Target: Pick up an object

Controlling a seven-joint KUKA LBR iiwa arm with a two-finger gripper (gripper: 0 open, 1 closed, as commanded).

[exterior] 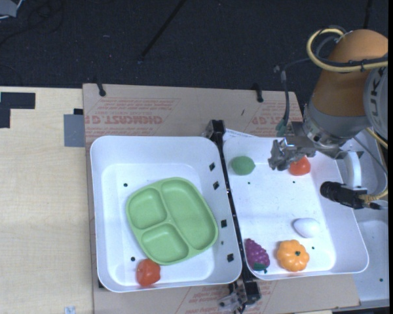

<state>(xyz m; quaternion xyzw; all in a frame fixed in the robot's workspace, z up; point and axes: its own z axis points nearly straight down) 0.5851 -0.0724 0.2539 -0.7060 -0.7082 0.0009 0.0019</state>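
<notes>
Red tomato-like piece (300, 167) sits at the far side of the right bin (344, 241), and the hand (285, 154) is right down beside it, touching or nearly so, on its left. How far the hand is spread, I can't tell from up here. Green round piece (242, 165) lies left of that. Nearer: white egg (306, 227), orange pumpkin (292, 255), purple grapes (256, 254). Left bin (111, 195) holds a green divided plate (171, 220) and a red piece (148, 272).
</notes>
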